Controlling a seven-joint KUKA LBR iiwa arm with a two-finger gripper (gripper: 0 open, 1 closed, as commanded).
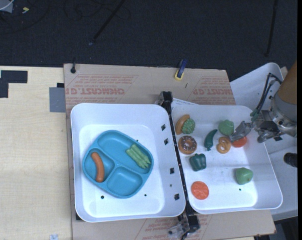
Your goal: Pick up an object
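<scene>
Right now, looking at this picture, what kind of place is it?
Probably a robotics lab test bench: two white bins clamped on cardboard, toy food such as a donut and a hot dog on a blue tray, and a gripper.

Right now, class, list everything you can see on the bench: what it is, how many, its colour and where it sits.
white bins: two, side by side.
blue tray: one, sectioned, left bin.
sausage: one, orange, tray's left section.
green beans: one bundle, tray's upper right section.
doughnut: one, brown, right bin, near the divider.
orange slice: one, right bin, front.
dark green pepper: one, right bin, middle.
light green piece: one, right bin, front right.
pretzel: one, tan, right bin.
red piece: one, by the hand.
hand: one, grey, over the right bin.
</scene>
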